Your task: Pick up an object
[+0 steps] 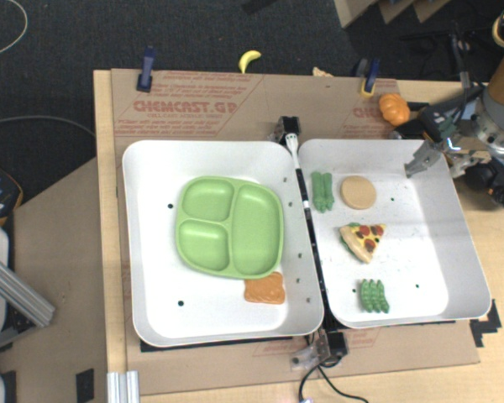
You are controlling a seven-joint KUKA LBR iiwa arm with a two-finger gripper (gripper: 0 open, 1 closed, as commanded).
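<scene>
Right bin (454, 250), shallow, white, four pieces of toy food lying loose and apart on its floor: one round tan cookie (359, 192) towards the far side; one green bean pod piece (322, 191) just beside it against the wall shared with the left bin; one pizza slice (363, 240) near the middle, wedge-shaped, red and dark dots on top; one small green cluster (373, 295) near the front, knobbly. Left bin (143, 250): one green divided plate (231, 227), three compartments, with an orange piece (265, 289) touching its near edge. Gripper (420, 163) poised at the far right corner of the right bin, apart from every item; whether its jaws are spread or closed cannot be told from this view. Handling, by judgement: all pieces look like light moulded plastic or rubber, stiff enough to take a squeeze, not fragile, likely smooth and a little slippery. The cookie lies nearest the gripper and stands clear on most sides, but it is flat and low, so the fingers would need to straddle it across its width and close on the rim. The pizza slice is best taken across its two long sides near the broad crust end. The green cluster offers a bumpy, better-gripping surface; grasp across its narrow width
</scene>
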